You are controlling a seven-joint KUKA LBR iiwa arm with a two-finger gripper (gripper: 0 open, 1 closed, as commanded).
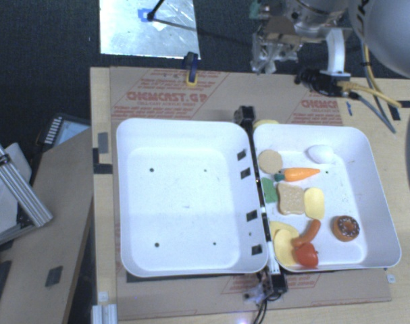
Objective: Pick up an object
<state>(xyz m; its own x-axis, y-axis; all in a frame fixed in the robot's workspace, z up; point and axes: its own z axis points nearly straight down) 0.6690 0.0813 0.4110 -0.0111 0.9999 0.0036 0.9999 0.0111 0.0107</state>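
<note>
The right bin (373,201) holds several toy foods: a tan round biscuit (270,160), a white egg (320,154), an orange carrot (300,174), a bread slice (292,198), a yellow piece (314,203), a chocolate donut (345,227), a sausage (310,229), a red tomato (306,254) and a yellow banana-like piece (283,240). My gripper (268,62) hangs high over the bench's far edge, well behind the right bin. Its fingers stand open with nothing between them.
The left bin (184,194) is white and sits beside the right one. A green item (269,190) lies by the divider. A yellow-and-blue clamp (190,69) sits at the bench's back edge. Cables (367,93) trail at the back right.
</note>
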